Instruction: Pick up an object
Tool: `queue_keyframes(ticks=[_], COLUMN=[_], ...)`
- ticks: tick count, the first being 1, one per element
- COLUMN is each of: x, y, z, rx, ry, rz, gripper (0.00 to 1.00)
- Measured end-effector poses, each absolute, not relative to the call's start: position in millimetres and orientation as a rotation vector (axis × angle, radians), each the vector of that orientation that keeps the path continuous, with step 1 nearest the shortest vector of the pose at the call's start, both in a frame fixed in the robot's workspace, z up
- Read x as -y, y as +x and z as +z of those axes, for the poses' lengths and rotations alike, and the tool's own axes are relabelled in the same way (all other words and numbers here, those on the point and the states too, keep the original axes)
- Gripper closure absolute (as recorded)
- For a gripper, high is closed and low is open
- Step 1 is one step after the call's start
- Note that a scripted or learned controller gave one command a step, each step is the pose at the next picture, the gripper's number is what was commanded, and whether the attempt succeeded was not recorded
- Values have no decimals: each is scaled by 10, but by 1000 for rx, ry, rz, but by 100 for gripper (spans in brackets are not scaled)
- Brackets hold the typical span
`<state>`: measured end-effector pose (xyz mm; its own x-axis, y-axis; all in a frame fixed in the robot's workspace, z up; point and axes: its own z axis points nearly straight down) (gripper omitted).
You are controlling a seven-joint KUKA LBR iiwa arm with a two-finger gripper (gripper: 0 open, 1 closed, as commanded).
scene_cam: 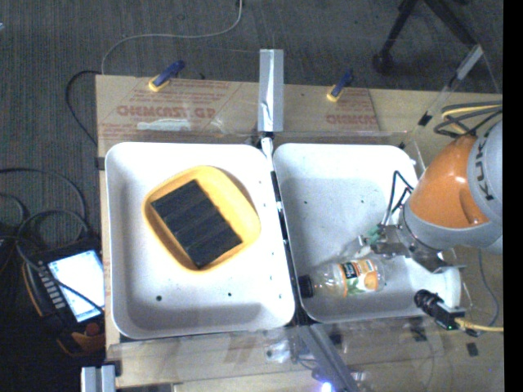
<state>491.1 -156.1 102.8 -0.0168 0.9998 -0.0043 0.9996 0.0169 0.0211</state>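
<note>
A clear plastic bottle [347, 277] with a black cap, a dark label and orange liquid lies on its side near the front wall of the right bin [327, 178]. In the left bin [131, 170] rests a yellow dish [239, 193] holding a black ribbed block [197, 222]. My gripper [377, 242] hangs under the orange wrist band [445, 194], just above and right of the bottle's base end. The wrist hides most of it.
The two white bins meet at a central wall [278, 211]. Two blue-and-yellow clamps [166, 75] [340, 85] and a metal post [270, 88] stand on the cardboard behind them. Cables [396, 190] trail along the arm on the right. A tablet [72, 280] lies at the left.
</note>
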Motion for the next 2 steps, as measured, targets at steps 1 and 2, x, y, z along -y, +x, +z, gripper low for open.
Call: queue_keyframes(ticks=[1, 2], x=[1550, 1550], y=[4916, 4916], z=[1114, 1113], rx=[-2230, -2230], ry=[2190, 2190], rz=[20, 19], gripper=[100, 0])
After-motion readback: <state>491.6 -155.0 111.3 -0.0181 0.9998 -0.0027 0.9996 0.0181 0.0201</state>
